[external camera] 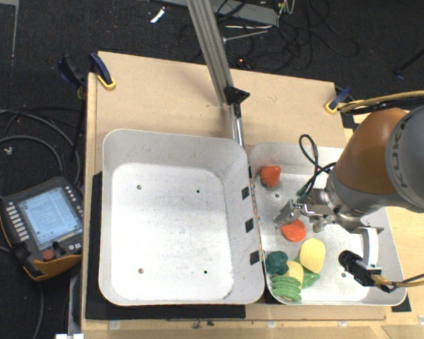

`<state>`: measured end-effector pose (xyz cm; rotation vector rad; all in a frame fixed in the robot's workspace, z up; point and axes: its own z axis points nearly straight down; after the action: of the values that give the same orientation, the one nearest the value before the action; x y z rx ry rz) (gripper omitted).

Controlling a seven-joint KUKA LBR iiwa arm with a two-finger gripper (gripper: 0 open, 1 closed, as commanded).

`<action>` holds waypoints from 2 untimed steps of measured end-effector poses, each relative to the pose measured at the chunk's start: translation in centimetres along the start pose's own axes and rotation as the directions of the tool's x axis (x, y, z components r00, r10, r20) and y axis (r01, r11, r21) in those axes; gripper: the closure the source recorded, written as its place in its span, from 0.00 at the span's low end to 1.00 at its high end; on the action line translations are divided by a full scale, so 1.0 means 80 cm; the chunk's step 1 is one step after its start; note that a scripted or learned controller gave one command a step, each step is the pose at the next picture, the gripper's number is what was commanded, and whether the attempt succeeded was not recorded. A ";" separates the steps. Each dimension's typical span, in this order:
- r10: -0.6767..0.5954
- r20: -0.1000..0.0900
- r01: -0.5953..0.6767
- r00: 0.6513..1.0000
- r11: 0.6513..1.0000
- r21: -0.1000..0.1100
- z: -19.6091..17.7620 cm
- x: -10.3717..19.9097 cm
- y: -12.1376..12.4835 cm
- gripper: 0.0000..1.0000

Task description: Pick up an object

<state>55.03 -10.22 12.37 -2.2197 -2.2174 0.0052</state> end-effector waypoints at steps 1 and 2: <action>-0.001 0.001 0.001 1.000 1.000 -0.006 0.035 0.001 0.001 0.00; 0.000 0.001 0.000 1.000 1.000 -0.008 0.022 0.000 0.001 1.00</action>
<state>55.13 -10.20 10.60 -2.2243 -2.2217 -0.0019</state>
